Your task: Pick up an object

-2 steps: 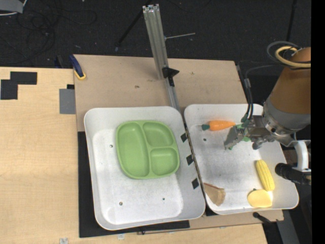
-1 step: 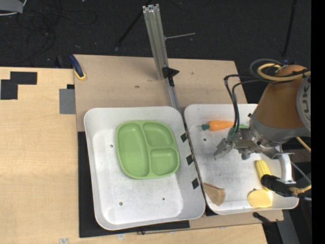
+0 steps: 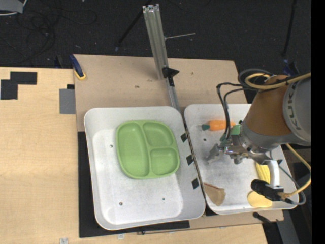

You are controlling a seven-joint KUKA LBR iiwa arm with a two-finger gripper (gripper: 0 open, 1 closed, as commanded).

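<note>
My gripper [image 3: 224, 156] hangs low over the middle of the right bin [image 3: 231, 205], open, with nothing between its fingers. An orange carrot-like piece [image 3: 218, 125] lies just beyond it near the bin's far wall. A brown scrap [image 3: 214, 192] rests at the bin's near left corner. A yellow corn-like piece [image 3: 262, 172] lies to the right of the gripper, partly under the arm. Another yellow item [image 3: 260, 200] sits at the near right corner.
The left bin [image 3: 101, 187] holds a green divided plate [image 3: 148, 149] in its far half. A metal post [image 3: 155, 39] rises behind the bins. The grey arm with its orange band [image 3: 269, 116] covers the right bin's far right part.
</note>
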